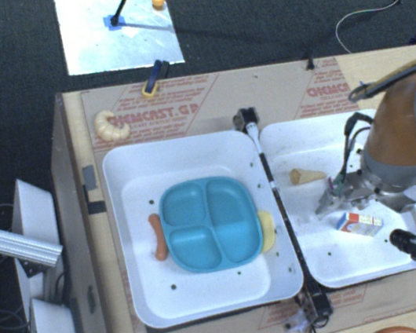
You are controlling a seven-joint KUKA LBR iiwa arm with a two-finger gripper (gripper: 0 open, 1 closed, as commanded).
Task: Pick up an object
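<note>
Fingers [333,199] low in the right bin [323,277]; spread or pressed together, cannot tell. Just beside them, one small red-and-white carton [359,223] flat on the bin floor: likely light, stiff, a little slick, best pinched across its short sides. Farther left, one tan cone-shaped piece [306,176], probably light too. In the left bin [149,307], one blue divided plate [208,224], one sausage [157,237], one yellow piece [267,228] tucked at the plate's edge.
</note>
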